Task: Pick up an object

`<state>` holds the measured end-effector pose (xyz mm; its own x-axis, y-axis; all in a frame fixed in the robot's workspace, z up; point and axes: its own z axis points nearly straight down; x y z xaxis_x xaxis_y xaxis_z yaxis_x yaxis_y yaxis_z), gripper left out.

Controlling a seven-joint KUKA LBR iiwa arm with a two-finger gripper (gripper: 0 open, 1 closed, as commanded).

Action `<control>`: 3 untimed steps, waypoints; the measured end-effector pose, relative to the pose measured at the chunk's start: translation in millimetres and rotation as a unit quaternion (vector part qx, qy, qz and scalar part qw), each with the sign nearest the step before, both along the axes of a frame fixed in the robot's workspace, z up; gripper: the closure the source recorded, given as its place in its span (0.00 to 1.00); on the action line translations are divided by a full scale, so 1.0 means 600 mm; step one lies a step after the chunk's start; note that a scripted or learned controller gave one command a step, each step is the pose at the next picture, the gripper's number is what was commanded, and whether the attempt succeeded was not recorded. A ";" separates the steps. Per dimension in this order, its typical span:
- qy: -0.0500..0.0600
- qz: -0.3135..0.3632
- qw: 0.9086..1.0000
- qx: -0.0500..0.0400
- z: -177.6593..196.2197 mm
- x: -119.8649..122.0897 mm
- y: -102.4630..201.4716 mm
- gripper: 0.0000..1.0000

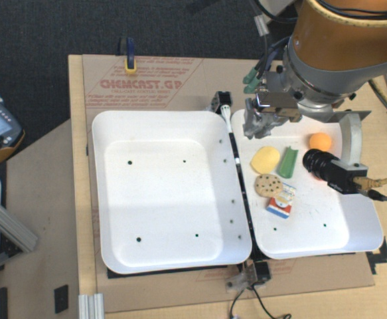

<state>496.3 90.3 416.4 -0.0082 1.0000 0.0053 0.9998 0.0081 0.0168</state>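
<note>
The right bin (326, 241) holds a yellow rounded object (265, 159), a green stick-shaped piece (288, 162), a round brown cookie (267, 185), a small red, white and blue packet (281, 207) and an orange ball (320, 141). My gripper (255, 129) hangs over the bin's upper left part, just above and left of the yellow object. Nothing shows between its fingers. The large wrist above hides how far apart the fingers stand.
The left bin (113, 198) lies beside the right one, parted by a black-edged rim (238, 171). A black cylindrical fixture (329, 169) juts over the right bin's right side. Both bins rest on a cardboard sheet (140, 82) with a blue and yellow clamp (130, 55).
</note>
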 end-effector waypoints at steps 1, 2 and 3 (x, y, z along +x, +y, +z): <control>0.013 -0.007 1.000 -0.003 -0.110 -0.031 -0.083 1.00; 0.010 -0.006 1.000 -0.003 -0.141 -0.029 -0.151 1.00; 0.002 -0.002 1.000 -0.003 -0.002 0.039 -0.103 1.00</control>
